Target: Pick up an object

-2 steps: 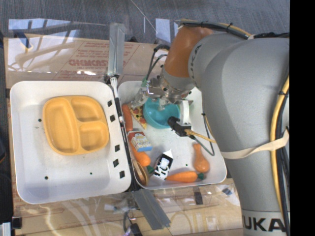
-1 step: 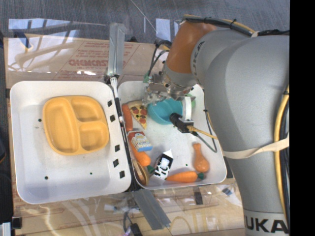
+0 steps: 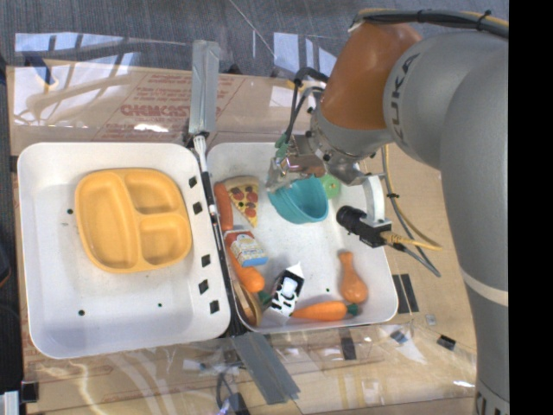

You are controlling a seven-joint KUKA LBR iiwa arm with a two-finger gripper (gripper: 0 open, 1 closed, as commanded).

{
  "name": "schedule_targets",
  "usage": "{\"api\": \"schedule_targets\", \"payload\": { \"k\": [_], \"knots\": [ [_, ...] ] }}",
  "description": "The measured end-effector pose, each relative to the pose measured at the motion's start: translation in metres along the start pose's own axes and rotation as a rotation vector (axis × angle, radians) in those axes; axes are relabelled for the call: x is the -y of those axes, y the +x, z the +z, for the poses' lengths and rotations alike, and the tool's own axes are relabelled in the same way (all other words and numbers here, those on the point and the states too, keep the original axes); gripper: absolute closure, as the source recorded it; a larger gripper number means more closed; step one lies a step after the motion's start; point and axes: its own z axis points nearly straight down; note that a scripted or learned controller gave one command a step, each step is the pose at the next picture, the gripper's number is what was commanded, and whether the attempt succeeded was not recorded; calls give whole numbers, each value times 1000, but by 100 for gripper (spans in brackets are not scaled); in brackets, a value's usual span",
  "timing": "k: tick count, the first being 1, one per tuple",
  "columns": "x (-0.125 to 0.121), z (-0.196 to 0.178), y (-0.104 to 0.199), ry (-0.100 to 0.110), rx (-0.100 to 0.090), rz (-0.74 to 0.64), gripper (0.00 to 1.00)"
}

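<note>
Right bin (image 3: 380,305): toys crowd its left wall and near rim, leaving open floor at centre. Left bin (image 3: 39,258) carries a yellow divided plate (image 3: 131,217) with bare margin all round. The gripper (image 3: 298,164) is at the far rim of a teal cup (image 3: 301,201); whether it is parted or closed cannot be told.

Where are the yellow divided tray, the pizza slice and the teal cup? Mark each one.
yellow divided tray (image 3: 132,219): camera view, on the ridge between its compartments.
pizza slice (image 3: 245,199): camera view, on the middle of its topped face.
teal cup (image 3: 300,204): camera view, on its outer wall below the rim.
</note>
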Motion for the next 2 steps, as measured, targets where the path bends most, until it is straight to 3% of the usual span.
{"api": "schedule_targets", "payload": {
  "k": [1, 2],
  "knots": [
    [2, -5, 0, 12, -2, -4, 100],
    [5, 5, 34, 11, 0, 400, 100]
  ]
}}
